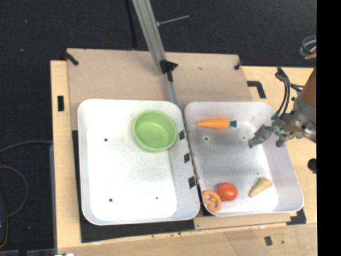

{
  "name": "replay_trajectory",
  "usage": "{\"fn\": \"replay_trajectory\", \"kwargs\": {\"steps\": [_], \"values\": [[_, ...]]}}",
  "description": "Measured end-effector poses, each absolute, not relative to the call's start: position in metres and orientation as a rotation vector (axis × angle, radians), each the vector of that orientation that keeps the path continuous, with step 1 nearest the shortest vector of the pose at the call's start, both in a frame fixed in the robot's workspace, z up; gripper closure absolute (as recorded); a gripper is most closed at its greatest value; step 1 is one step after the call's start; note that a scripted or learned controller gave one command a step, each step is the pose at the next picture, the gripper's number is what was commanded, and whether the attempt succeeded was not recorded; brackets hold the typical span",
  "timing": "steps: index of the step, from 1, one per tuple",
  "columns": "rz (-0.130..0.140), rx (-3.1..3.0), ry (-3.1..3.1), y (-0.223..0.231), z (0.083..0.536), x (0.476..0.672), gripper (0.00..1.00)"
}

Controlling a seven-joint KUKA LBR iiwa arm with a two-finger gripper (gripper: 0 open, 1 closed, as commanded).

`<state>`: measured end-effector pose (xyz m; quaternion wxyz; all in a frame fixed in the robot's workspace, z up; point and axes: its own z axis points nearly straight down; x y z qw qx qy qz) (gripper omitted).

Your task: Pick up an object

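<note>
Dark carpet surrounds a pale wooden worktop point(61, 159) that carries two shallow white bins side by side, the left bin point(96, 196) and the right bin point(287, 196), touching along their inner walls. Nearest the worktop's front edge, in the right bin's front left corner, lies a small orange pretzel-like ring point(211, 201), and touching it on its right sits a red tomato point(227, 191). Toward the front right corner of that bin, apart from the tomato, rests a tan cone-shaped piece point(260, 186), tilted with its point toward the bin's front. Farther back, near the right bin's right wall, the hand point(259, 137) reaches in from the worktop's right edge, its dark fingers pointing toward the bin's middle; nothing sits between them, and whether they are spread or pressed together I cannot tell. Its shadow falls on the bin floor just beneath. Behind it, near the right bin's back wall, an orange carrot point(214, 124) lies on its side with its green top pointing right. Across in the left bin, a green bowl point(155, 130) stands upright near the back right corner. Beyond both bins, a grey metal rail point(150, 31) slants up from the worktop's back edge.
</note>
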<state>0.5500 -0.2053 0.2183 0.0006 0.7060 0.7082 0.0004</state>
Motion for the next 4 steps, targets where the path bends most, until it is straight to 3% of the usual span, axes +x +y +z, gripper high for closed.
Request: {"fn": "replay_trajectory", "kwargs": {"steps": [1, 3, 4], "values": [[0.002, 2.218, 2.224, -0.205, 0.218, 0.55, 0.0], [-0.006, 2.225, 2.221, -0.206, 0.107, 0.545, 0.0], [0.003, 2.224, 2.212, -0.207, 0.121, 0.547, 1.0]]}}
